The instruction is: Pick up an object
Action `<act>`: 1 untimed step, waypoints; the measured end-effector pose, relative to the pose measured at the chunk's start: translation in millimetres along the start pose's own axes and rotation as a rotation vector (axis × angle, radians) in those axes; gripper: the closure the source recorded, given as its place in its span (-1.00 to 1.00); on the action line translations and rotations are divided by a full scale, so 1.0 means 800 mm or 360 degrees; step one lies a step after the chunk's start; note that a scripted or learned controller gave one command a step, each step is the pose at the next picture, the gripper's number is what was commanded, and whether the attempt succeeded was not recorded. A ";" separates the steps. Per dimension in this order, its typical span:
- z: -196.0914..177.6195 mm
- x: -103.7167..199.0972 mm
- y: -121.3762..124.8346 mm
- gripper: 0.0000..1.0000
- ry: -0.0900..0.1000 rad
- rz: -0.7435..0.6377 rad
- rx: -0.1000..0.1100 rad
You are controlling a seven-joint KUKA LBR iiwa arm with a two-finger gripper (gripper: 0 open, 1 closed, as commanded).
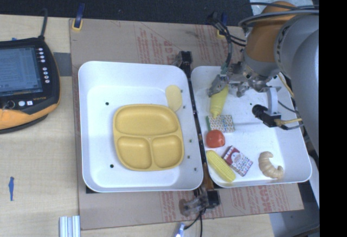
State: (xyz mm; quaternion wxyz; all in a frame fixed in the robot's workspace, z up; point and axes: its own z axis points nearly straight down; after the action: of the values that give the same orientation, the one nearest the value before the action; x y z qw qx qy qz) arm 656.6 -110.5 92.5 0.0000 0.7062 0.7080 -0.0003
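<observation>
Bins sit side by side before you in the camera view, on a brown cardboard sheet [135, 35] over the wooden bench. The left bin [92, 122] holds a yellow divided tray [147, 137] with three compartments, lying flat near the middle; a pale yellow piece [174, 97] rests just past the tray's upper right corner, close to the bin's right wall.

The right bin [287, 138] carries the small items. You see a yellow bottle-shaped object [218, 102] tilted near the upper left, a patterned square packet [222, 123] just below it, and a red tomato [215, 139] below that. Along the lower edge lie a corn cob [220, 166], a red-and-white packet [237, 160] touching it on the right, and a croissant [270, 165] further right, apart from the rest.

The arm reaches in from your right, orange band up top, and its gripper [233, 85] hangs over the upper part of the right bin — right at the top end of the yellow bottle-shaped object. Whether the fingers are spread or closed, or have anything between them, you cannot tell from this angle.

Off to the left on the bench rests a handheld control pendant [24, 84], screen lit.
</observation>
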 end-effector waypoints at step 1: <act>0.000 0.010 0.000 -1.00 0.0001 -0.0003 0.0006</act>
State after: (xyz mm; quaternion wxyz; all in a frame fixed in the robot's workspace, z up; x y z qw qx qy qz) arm 656.2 -102.9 92.1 -0.0015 0.7055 0.7087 -0.0014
